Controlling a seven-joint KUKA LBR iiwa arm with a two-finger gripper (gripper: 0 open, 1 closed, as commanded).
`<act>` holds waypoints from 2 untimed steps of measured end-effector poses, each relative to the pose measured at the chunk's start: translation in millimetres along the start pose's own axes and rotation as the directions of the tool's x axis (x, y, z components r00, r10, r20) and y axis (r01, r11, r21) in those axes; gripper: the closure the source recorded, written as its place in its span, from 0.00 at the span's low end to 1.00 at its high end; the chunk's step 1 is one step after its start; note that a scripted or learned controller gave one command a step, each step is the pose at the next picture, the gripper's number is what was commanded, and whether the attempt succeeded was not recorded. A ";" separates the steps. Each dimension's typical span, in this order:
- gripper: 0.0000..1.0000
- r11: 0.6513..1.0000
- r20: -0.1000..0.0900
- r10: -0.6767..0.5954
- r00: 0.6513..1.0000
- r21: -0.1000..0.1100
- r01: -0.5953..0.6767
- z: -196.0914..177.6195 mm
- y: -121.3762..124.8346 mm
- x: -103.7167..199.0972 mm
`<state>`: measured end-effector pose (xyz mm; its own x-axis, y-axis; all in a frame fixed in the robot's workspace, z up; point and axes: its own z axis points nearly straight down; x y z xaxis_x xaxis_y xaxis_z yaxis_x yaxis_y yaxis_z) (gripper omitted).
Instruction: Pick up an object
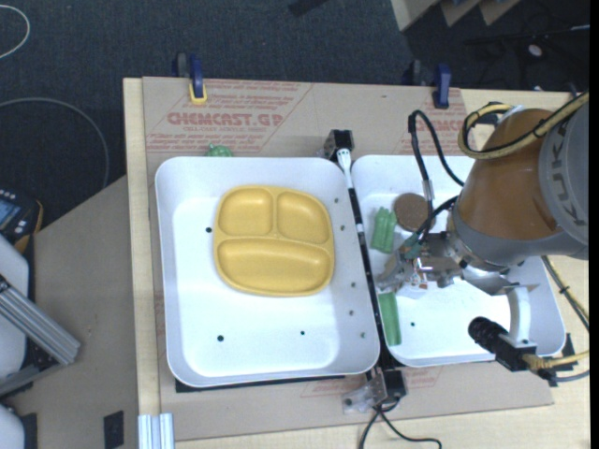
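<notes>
Two shallow white bins sit side by side before you on a brown board (pixel 234 110) printed with red lettering. Two blue clamps hold the board's far edge, the left clamp (pixel 196 78) and the right clamp (pixel 442 87).

The left bin (pixel 187 279) holds a yellow divided plate (pixel 274 239). It lies flat toward the bin's far half and has three compartments.

The right bin (pixel 440 344) holds the small things you could pick:
- An upper green piece (pixel 383 229) lies close to the wall shared with the left bin.
- A lower green piece (pixel 389 318) lies along that same wall, nearer the front.
- A brown disc (pixel 410 210) sits just beside the upper green piece, toward the far side.

The arm (pixel 510 195) reaches in from the right and covers much of the right bin, with its orange band over the bin's far right part. The gripper (pixel 416 271) hangs low over the left-middle of that bin, between the two green pieces and just in front of the brown disc.

From this slant the gripper is a tangle of metal and wires. You cannot tell whether it is spread or pressed together, or whether it touches either green piece. Both green pieces and the brown disc appear to lie on the bin floor.
</notes>
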<state>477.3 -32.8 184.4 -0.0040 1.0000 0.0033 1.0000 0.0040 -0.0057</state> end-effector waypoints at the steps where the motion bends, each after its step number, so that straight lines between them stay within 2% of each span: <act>1: 1.00 1.000 0.003 0.004 1.000 -0.006 -0.004 -10.3 2.0 -3.0; 2: 1.00 1.000 0.001 -0.001 1.000 -0.002 0.001 0.7 1.6 71.5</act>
<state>478.6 38.7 183.9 -0.0046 1.0000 0.0019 1.0000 0.0046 -0.0037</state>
